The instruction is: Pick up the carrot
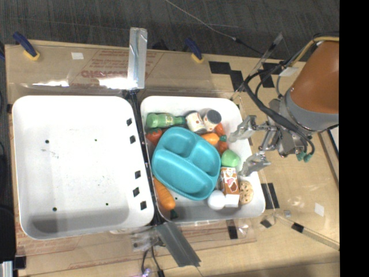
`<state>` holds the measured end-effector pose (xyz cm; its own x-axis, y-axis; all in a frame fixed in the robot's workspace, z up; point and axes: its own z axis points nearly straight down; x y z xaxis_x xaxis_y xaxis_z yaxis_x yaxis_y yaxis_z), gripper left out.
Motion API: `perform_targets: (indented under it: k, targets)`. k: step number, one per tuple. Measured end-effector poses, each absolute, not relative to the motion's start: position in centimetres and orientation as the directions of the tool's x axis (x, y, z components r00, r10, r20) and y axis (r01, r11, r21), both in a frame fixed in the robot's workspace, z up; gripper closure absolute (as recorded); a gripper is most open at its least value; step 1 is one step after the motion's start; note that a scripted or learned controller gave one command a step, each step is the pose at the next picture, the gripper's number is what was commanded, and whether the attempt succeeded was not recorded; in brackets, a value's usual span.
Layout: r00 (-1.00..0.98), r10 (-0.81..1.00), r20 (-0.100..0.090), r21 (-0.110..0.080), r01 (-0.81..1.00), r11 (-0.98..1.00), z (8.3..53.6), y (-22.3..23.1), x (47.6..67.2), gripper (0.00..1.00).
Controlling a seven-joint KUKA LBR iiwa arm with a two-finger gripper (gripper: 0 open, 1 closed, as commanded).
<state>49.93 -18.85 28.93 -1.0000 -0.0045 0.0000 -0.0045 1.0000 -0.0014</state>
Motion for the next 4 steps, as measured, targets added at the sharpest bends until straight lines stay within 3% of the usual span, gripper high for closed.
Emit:
perform_targets:
  k: [1,2,3,4]
  targets:
    - [-0.977,0.211,-0.001,-0.001,0.211,0.977,25.2,-20.1,57.7,0.00]
    - [-0.989,0.147,-0.010,-0.002,0.147,0.989,9.6,-21.0,58.0,0.00]
    - [-0.990,0.138,-0.018,-0.003,0.138,0.990,10.8,-20.8,58.4,1.00]
    - [-1.000,0.004,-0.004,0.001,0.004,1.000,13.1,-19.4,60.3,1.00]
